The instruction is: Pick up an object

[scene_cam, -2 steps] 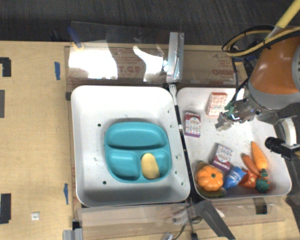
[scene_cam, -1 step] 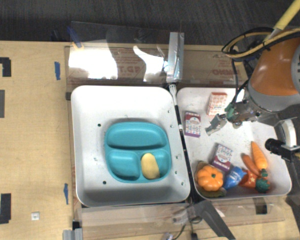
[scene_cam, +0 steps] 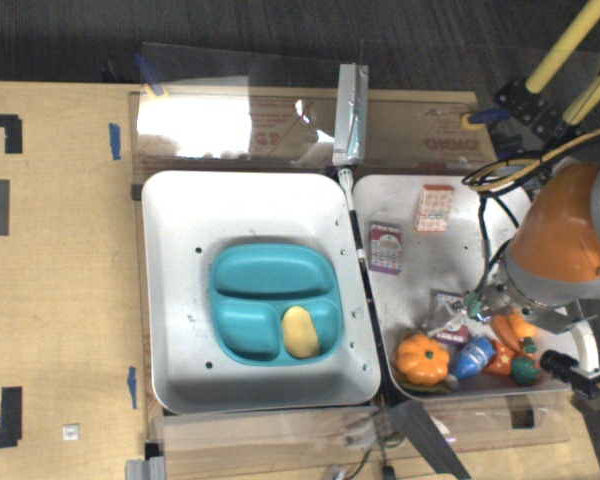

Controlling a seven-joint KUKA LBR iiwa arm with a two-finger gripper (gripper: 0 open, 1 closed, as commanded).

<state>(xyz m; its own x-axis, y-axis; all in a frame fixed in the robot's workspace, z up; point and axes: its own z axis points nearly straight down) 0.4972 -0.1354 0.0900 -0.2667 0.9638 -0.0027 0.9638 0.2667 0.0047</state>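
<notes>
Arm [scene_cam: 565, 233] low over lower-right bin [scene_cam: 410, 193].
Gripper [scene_cam: 477, 308] just above orange pumpkin [scene_cam: 423, 359] and blue bottle [scene_cam: 472, 357]; finger state: cannot tell.

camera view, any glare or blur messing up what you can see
In the camera view, strong white glare washes out the clear panel behind the left bin; the teal tray and yellow object read sharply; the arm casts shade over the toy pile by the pumpkin, where the gripper's outline is hard to make out.
</notes>
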